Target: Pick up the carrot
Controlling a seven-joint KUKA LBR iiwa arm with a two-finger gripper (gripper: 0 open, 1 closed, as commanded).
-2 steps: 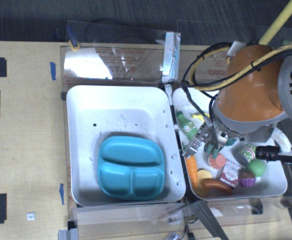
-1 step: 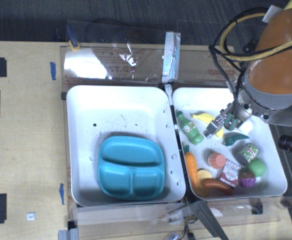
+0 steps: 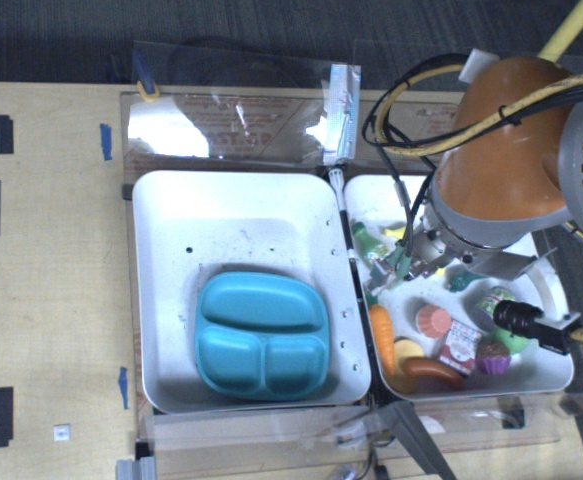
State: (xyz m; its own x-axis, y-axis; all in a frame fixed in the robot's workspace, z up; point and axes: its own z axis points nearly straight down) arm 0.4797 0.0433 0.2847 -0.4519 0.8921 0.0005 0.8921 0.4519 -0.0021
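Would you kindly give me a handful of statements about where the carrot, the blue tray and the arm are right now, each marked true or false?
1. The carrot lies in the right bin, along its left wall. True.
2. The blue tray sits in the right bin. False: it sits in the left bin.
3. The arm hangs over the right bin. True.
4. The carrot lies on the blue tray. False: it lies in the other bin, apart from the tray.
5. The carrot shares its bin with several other toy foods. True.
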